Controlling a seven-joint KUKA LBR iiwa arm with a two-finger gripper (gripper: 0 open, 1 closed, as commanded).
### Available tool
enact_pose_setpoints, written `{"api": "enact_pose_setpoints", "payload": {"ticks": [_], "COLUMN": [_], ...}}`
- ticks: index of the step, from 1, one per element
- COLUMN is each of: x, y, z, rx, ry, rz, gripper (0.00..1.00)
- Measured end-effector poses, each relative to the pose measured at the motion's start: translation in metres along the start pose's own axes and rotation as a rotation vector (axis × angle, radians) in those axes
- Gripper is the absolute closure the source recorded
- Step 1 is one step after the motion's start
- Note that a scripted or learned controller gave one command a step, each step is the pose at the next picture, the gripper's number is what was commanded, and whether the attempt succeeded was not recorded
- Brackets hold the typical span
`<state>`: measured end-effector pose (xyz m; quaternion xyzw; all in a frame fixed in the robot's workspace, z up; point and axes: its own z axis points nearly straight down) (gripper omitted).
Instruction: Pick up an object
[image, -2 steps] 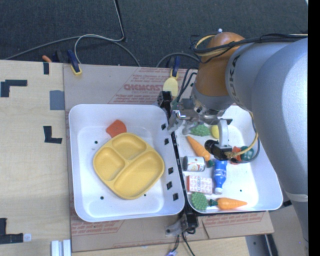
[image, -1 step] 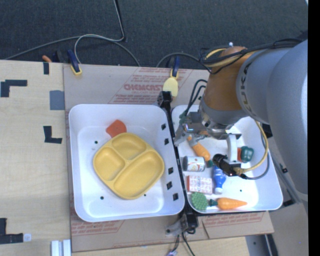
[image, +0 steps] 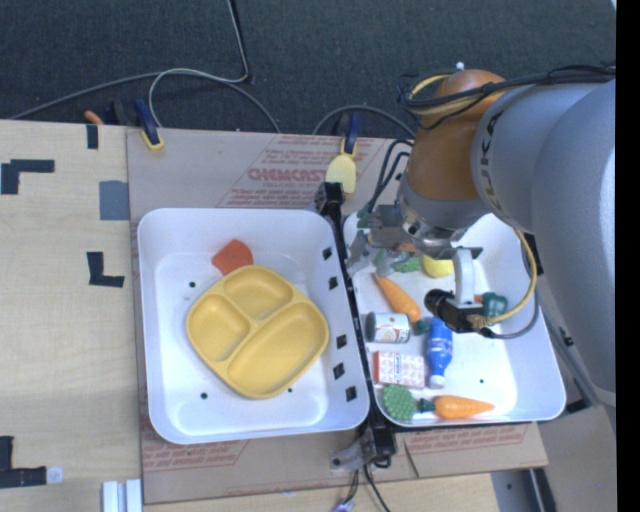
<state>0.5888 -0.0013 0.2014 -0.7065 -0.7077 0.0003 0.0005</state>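
Currently: arm lowered over the right bin, pick not yet confirmed.

Camera view: the arm (image: 540, 150) reaches in from the right, orange band above the wrist, and bends down over the upper part of the right bin (image: 520, 395); the pincer (image: 385, 248) hangs near the dividing wall; whether it is released or clenched cannot be told, and no object is seen in its grasp; the nearest candidate, a carrot (image: 398, 297), lies just below the pincer, long axis running diagonally from upper left to lower right; a blue bottle (image: 437, 352), a small can (image: 388, 327), a red-and-white box (image: 399, 368) and a second carrot (image: 462, 406) lie farther down; the left bin (image: 165, 400) holds a yellow divided plate (image: 258, 330).
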Motion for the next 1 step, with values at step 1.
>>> {"api": "enact_pose_setpoints", "payload": {"ticks": [1], "x": [0.0298], "y": [-0.0231], "z": [0.0179], "rx": [0.001], "ry": [0.0], "rz": [-0.001], "gripper": [1.0]}}
